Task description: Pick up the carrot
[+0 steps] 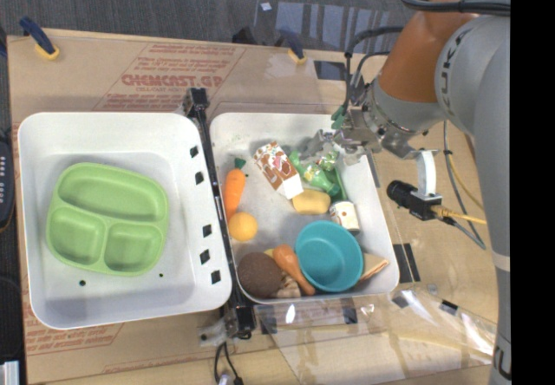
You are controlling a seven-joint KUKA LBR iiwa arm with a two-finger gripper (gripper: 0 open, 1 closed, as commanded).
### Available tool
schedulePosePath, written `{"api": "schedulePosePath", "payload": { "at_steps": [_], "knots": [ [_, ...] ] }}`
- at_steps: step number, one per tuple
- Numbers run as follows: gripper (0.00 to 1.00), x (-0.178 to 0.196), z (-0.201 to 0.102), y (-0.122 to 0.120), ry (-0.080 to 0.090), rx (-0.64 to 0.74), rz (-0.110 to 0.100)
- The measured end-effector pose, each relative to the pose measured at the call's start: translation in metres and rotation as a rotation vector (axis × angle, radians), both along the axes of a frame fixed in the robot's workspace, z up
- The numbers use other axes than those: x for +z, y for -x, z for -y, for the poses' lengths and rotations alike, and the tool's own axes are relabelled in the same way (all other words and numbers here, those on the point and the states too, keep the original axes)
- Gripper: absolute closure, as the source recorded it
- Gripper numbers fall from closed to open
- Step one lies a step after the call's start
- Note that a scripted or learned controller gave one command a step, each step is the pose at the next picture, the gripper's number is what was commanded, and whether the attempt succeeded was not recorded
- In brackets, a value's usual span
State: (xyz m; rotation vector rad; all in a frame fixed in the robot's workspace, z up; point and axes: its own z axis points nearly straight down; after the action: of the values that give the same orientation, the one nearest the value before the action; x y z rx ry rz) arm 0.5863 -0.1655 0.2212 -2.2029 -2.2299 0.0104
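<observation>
The carrot (234,187) is orange, tapered, green-topped, lying near the right bin's left wall; the gripper's (323,147) state is unclear.

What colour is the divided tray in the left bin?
Light green: the divided tray has three compartments, seen best in the camera view.
</observation>
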Motion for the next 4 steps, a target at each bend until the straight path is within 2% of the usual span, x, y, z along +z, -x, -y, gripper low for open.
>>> {"api": "schedulePosePath", "payload": {
  "at_steps": [1, 2, 3, 4],
  "knots": [
    [0.0, -0.13, -0.035, 0.054, -0.003, 0.175, -0.001],
    [0.0, -0.128, -0.065, 0.106, -0.001, -0.14, 0.014],
    [1.0, -0.12, -0.063, 0.108, 0.0, -0.133, 0.004],
    [1.0, -0.015, -0.086, 0.109, 0.002, -0.42, 0.002]
  ]
}}
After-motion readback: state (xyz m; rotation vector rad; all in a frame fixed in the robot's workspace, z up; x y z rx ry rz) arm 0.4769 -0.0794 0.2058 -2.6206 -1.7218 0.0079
